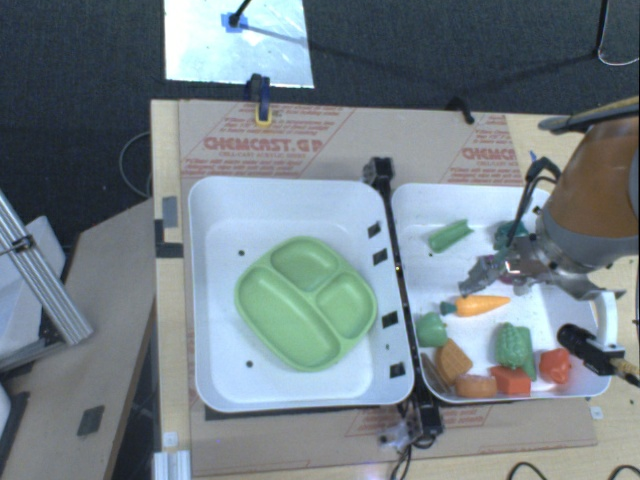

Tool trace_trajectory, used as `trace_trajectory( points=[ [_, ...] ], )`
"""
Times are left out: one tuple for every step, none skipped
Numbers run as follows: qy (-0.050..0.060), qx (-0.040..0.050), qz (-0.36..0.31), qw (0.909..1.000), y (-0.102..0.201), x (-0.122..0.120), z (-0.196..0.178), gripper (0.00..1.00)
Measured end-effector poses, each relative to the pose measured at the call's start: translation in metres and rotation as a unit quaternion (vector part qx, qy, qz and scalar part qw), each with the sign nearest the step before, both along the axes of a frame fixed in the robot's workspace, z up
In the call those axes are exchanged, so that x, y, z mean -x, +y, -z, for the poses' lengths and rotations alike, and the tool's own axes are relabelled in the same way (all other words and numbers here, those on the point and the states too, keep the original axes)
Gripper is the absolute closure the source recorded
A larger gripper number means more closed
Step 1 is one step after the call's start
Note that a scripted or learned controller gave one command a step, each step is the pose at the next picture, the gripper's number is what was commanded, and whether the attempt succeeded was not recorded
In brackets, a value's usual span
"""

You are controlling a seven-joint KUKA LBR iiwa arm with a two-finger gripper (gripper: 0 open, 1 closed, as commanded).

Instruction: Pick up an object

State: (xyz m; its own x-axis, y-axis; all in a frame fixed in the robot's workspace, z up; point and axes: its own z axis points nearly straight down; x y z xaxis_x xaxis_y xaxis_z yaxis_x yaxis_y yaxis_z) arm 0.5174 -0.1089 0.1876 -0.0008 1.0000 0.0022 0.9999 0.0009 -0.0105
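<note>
So, left to right: the left bin (215, 298) just has a green divided plate (306, 303) sitting in it, nothing I care about. All the toy food is in the right bin (480, 208). There's a small green piece (432, 329) by the divider, an orange chunk (453, 359) below it, a green pickle-looking thing (449, 234) up top, and then the carrot (482, 306), which is what I'd go for. It lies flat on its side about mid-bin, orange body, green stub pointing left, tapering to the right. Looks like hollow plastic, so I'd guess light, stiff and a bit slick, not fragile at all. Best bet is pinching across the thick part near the stub, since the tapered end would probably squirt out. My gripper (497, 268) hangs just above it, a little up and right of the middle, and honestly I can't tell how it's set from this angle. Further right: a green pepper (514, 345), a red block (511, 379), a tomato (555, 365).
</note>
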Motion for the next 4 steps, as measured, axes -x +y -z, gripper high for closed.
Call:
trace_trajectory(
  points=[
    [-0.005,0.0008,-0.001,1.0,0.0,-0.003,-0.005,0.0],
    [-0.004,0.0004,0.0,1.0,0.009,0.004,0.047,0.0],
    [-0.005,0.0008,0.0,1.0,0.009,0.004,0.099,0.0],
    [-0.006,0.0009,0.0,1.0,0.009,0.003,0.086,1.0]
  ],
)
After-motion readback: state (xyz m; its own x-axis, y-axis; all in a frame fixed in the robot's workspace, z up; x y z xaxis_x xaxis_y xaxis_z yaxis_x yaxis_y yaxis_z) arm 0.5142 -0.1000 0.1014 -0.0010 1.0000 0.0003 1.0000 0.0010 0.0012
